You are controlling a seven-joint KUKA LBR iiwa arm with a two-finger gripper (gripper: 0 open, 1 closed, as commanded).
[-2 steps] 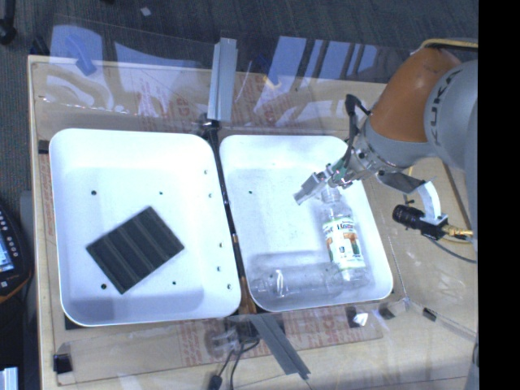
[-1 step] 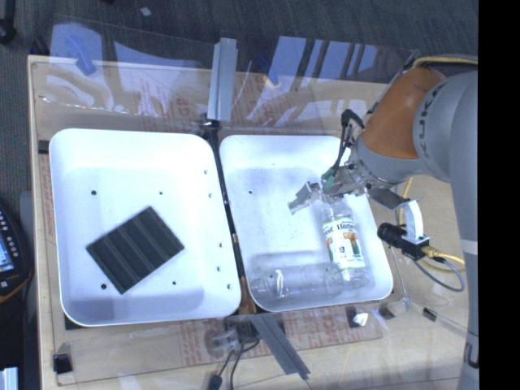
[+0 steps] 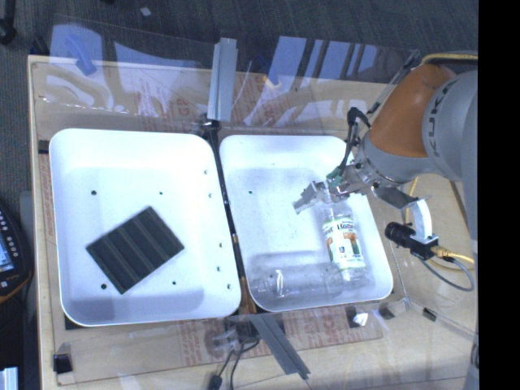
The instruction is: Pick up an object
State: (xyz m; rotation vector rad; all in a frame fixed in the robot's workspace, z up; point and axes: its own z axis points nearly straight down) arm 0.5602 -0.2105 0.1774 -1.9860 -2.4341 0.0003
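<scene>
- Two shallow white bins sat side by side on the bench (image 3: 114, 344), the left bin (image 3: 73, 157) and the right bin (image 3: 268, 157) meeting along a dark divider.
- In the left bin lay a flat, dark ribbed pad (image 3: 135, 249), turned at an angle and resting in the lower half, apart from every wall.
- In the right bin a clear plastic bottle with a label (image 3: 344, 246) lay against the right wall, its cap end pointing up toward the gripper.
- A second clear bottle (image 3: 296, 281), unlabelled and hard to make out against the white floor, lay along the near wall of the same bin, its right end close to the base of the labelled one.
- The grey arm (image 3: 422, 128) with its orange band reached in from the right, over the upper right corner of the right bin.
- The gripper (image 3: 313, 195) hung just above the labelled bottle's cap end, its pale fingers pointing left into the bin.
- Whether those fingers were apart or together I cannot tell; nothing was plainly visible between them.
</scene>
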